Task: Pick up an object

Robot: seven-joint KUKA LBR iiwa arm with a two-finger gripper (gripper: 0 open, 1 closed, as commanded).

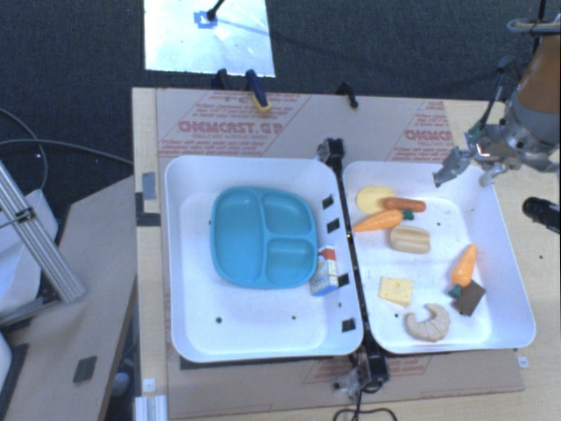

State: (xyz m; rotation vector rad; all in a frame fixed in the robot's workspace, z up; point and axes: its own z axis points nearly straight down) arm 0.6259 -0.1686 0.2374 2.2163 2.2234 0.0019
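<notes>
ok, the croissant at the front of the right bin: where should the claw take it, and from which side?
Probably the thick middle of the croissant, coming straight down from above. It lies flat as a curved arc with its tips pointing toward the bin's front wall, so closing across the fat centre looks safer than across the tapering ends. The cheese slice and brown block sit apart, leaving room.

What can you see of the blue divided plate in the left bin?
The light blue, plastic-looking divided plate has rounded corners and three compartments: one large on its left, two smaller on its right. It lies flat, slightly turned, on the floor of the left white bin, nearer the back wall. A small red, white and blue carton rests against its front right corner.
</notes>
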